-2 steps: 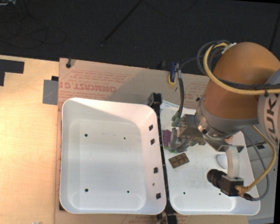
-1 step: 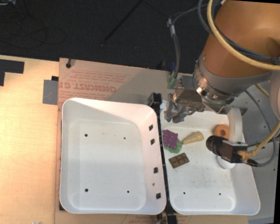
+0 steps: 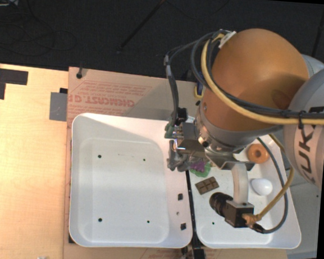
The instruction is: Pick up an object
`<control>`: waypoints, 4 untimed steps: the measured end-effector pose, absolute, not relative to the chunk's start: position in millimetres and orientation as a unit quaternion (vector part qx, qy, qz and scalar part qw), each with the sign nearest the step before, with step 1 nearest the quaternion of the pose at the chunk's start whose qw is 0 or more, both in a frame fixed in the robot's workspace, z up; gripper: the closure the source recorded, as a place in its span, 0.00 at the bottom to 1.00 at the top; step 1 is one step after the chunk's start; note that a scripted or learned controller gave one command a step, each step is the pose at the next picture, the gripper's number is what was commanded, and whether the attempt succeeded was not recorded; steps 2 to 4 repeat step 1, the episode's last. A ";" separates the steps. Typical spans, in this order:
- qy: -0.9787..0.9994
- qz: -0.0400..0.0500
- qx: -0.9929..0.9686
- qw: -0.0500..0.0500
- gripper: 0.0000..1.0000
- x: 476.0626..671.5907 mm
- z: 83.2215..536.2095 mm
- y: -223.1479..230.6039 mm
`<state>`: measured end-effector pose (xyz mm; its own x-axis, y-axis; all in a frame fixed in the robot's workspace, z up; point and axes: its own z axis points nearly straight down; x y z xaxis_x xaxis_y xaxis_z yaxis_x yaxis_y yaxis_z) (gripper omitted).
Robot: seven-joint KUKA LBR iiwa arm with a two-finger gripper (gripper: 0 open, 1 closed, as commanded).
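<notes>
From my remote seat, the gripper [image 3: 178, 155] sits low over the right bin [image 3: 288, 233]; I cannot tell its state. The purple object [image 3: 200, 168] beside it looks soft and light, so I'd pinch across its middle

Smooth white plastic bins [image 3: 114, 229] (matt) on wood bench [image 3: 17, 170].
</notes>
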<state>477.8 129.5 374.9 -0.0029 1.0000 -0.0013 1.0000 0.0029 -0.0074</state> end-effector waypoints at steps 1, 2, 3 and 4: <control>-0.708 -0.001 -0.706 0.000 1.00 484.1 427.8 146.3; -0.708 -0.001 -0.706 0.000 1.00 484.1 427.8 146.3; -0.708 -0.001 -0.706 0.000 1.00 484.1 427.8 146.3; -0.708 -0.001 -0.706 0.000 1.00 484.1 427.8 146.3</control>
